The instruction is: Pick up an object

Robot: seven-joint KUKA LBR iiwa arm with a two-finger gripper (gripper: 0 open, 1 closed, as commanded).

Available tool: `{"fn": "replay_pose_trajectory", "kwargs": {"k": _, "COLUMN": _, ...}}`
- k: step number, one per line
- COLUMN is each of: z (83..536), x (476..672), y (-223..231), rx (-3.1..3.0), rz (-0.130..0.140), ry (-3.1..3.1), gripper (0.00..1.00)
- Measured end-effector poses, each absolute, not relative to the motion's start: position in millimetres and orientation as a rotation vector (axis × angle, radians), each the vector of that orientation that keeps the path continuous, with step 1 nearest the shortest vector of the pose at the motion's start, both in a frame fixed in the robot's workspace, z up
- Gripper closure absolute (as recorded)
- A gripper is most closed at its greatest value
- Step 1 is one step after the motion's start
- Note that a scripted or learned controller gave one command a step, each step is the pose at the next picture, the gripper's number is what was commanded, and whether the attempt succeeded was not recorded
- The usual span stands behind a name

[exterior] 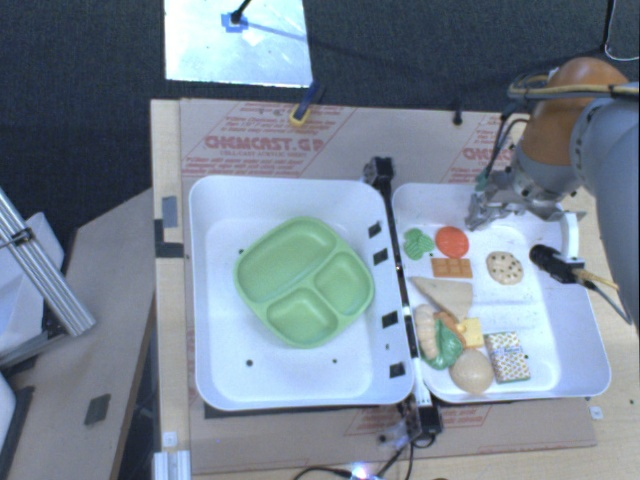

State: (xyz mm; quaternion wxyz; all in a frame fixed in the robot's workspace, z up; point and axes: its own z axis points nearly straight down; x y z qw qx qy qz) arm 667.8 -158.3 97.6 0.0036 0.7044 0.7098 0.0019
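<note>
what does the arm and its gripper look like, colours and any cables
The arm is a rounded grey body with an orange band above the wrist. Thin dark cables loop over the top of the band. The gripper below is small, grey metal, with dark wiring running down to it.

A single fixed camera looks down at a slant from above the bench. Two shallow white plastic bins (pixel 300 193) sit mid-frame, moderately near. The grey, orange-banded arm (pixel 590 128) enters at two o'clock.
</note>
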Motion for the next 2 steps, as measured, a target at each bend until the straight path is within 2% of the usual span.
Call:
{"fn": "replay_pose_trajectory", "kwargs": {"k": 1, "z": 163.5, "x": 670.7, "y": -161.1, "rx": 2.21, "rz": 0.009, "ry": 2.221, "gripper": 1.0}}
{"fn": "replay_pose_trajectory", "kwargs": {"k": 2, "z": 214.9, "x": 665.7, "y": -155.0, "rx": 2.21, "rz": 0.008, "ry": 2.223, "gripper": 1.0}}
